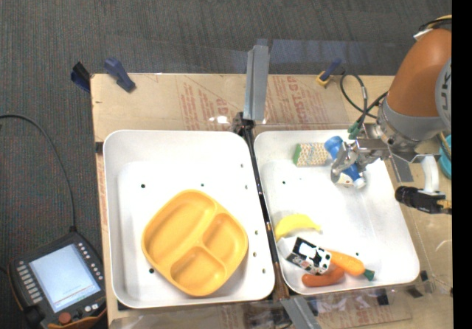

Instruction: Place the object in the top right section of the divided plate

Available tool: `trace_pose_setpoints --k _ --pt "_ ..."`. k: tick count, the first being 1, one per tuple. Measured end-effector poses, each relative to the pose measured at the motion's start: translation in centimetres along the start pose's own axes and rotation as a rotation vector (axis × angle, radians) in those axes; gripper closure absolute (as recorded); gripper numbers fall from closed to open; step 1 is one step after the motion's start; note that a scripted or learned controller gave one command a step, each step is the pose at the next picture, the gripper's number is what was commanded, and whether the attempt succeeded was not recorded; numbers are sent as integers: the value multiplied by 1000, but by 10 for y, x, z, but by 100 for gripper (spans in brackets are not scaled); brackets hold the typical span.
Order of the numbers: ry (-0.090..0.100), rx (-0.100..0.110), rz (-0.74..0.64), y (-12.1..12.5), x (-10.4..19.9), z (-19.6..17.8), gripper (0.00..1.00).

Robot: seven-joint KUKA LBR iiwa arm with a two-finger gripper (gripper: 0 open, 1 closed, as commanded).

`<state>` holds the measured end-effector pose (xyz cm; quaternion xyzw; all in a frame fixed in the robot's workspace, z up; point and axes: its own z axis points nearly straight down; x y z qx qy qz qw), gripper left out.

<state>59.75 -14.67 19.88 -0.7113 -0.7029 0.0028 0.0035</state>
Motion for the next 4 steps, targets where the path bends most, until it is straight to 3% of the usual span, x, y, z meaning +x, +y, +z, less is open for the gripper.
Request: trace_pose_setpoints --k 1,2,3,4 --pt "-2 0 180 -46 67 -111 100" --pt "-2 1 133 -54 141 -106 100" --pt "-4 -1 144 -93 155 -167 100" --pt "-5 2 161 -94 221 -143 100"
